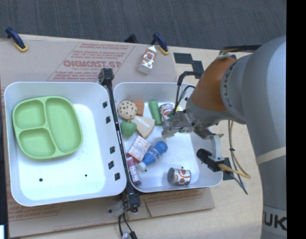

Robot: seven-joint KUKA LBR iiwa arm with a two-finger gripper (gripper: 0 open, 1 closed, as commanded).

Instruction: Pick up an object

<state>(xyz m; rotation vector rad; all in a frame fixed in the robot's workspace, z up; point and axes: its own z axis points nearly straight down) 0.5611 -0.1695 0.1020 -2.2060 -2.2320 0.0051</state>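
The right bin (202, 180) holds several small toy items: a cookie (127, 109), a cheese wedge (145, 125), a green pear shape (128, 129), a green cylinder (154, 112), a small can (166, 111), a blue bottle (153, 153), a pink-white packet (139, 148) and a red can (179, 176) lying on its side. My gripper (170, 126) hangs low in the bin's middle, just below the small can and right of the cheese wedge. The wrist hides its fingers.
The left bin (63, 183) carries a green divided plate (46, 126). A small bottle (148, 59) lies on the cardboard behind the bins. A dark divider with clips (116, 133) runs between the bins. The grey arm (242, 98) covers the right side.
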